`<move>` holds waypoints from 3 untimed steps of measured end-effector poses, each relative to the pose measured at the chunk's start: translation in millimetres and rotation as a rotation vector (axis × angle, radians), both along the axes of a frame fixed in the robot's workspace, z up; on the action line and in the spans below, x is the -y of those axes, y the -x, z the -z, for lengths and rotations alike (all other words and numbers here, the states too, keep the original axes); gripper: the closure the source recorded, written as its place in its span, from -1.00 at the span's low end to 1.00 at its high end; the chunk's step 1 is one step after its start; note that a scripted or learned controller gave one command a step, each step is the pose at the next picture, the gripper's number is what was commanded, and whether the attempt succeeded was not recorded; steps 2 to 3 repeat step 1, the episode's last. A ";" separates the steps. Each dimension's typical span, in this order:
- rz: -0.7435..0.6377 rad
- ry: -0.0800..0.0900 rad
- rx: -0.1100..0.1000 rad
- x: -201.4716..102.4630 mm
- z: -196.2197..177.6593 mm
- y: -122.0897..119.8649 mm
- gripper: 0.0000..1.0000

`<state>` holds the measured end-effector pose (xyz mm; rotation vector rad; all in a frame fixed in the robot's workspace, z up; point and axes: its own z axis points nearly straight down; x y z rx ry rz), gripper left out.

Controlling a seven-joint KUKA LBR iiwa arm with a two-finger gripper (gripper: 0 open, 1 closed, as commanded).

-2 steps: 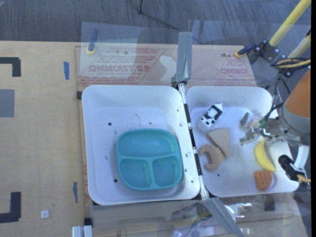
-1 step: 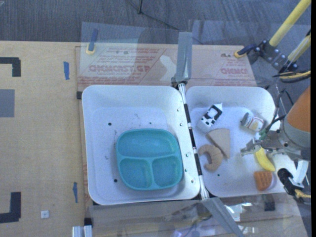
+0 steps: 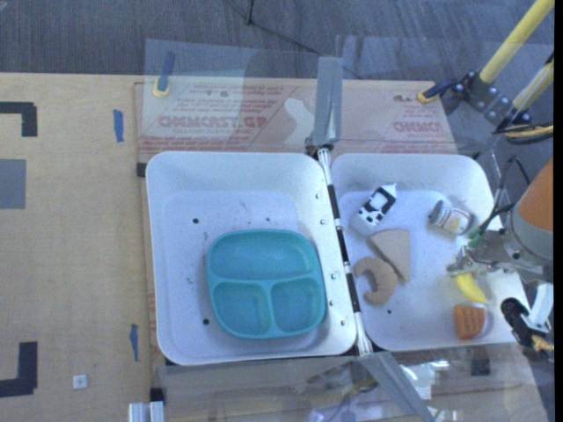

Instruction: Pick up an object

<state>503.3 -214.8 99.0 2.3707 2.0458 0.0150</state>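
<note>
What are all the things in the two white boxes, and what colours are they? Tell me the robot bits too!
left bin: one, white, left half of the bench
divided tray: one, teal, inside the left bin
right bin: one, white, beside the left bin
cow toy: one, black and white, right bin, upper left
small jar: one, pale, right bin, upper right
wedge: one, tan, middle of the right bin
curved piece: one, brown, just below the wedge
banana toy: one, yellow, right side
orange toy: one, orange, lower right corner
gripper: one, grey metal, above the banana toy
</note>
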 end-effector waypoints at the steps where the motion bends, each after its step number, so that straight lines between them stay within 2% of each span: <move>1: 0.070 -0.002 -0.014 -50.6 -119.0 11.6 1.00; 3: 0.070 -0.002 -0.014 -50.6 -119.0 11.6 1.00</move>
